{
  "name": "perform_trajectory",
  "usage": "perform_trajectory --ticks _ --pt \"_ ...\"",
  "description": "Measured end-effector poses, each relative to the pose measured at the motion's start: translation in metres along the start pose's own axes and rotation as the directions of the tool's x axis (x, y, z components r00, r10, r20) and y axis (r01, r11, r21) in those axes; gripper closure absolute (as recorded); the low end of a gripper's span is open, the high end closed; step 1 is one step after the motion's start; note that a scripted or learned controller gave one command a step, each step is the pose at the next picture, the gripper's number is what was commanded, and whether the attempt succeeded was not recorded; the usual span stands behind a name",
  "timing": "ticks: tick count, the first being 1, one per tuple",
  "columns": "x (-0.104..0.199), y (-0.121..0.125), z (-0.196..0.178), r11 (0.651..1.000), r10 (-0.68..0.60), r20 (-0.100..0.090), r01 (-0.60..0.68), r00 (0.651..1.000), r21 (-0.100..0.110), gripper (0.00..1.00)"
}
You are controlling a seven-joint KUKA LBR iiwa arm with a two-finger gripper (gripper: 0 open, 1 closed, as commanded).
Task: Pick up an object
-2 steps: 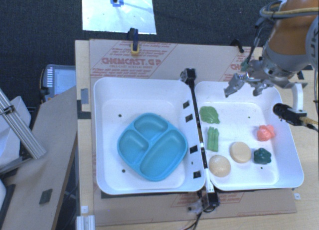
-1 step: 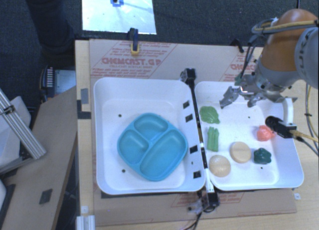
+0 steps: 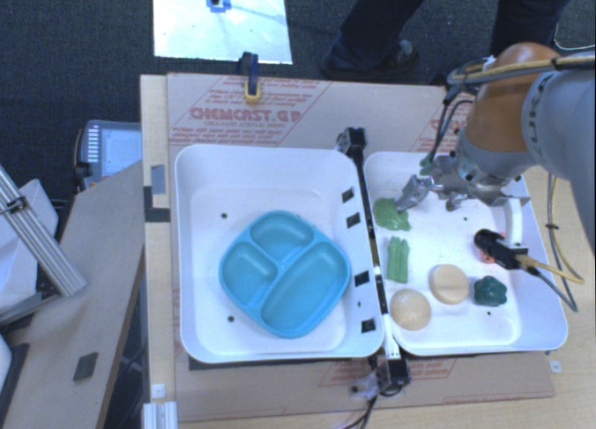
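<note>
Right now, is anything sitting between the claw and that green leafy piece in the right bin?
Nothing visible does. The claw hangs just above and right of the green leafy piece, with bare bin floor between them. The green stalk lies below it, apart.

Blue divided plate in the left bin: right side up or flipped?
Right side up. The blue divided plate shows its three recessed compartments facing the camera, lying flat on the left bin floor.

arm (image 3: 559, 111): grey casing | orange band above wrist | dark cables alongside | metal wrist hardware
</note>
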State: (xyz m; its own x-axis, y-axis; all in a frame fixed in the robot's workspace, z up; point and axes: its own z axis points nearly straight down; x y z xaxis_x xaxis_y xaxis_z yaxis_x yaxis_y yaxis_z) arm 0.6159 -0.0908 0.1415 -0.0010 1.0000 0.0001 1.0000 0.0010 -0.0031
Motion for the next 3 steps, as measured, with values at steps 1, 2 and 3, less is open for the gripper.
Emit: perform_trajectory --ticks 1,2,3 --pt "0.001 -0.001 0.052 1.000 0.001 0.000 -0.001 1.000 0.000 0.00" --pt "0.000 0.002 0.038 1.000 0.001 0.001 -0.001 1.000 -0.008 1.00" --pt "-0.004 0.013 -0.019 1.000 -0.002 0.001 0.002 1.000 -0.011 1.00"
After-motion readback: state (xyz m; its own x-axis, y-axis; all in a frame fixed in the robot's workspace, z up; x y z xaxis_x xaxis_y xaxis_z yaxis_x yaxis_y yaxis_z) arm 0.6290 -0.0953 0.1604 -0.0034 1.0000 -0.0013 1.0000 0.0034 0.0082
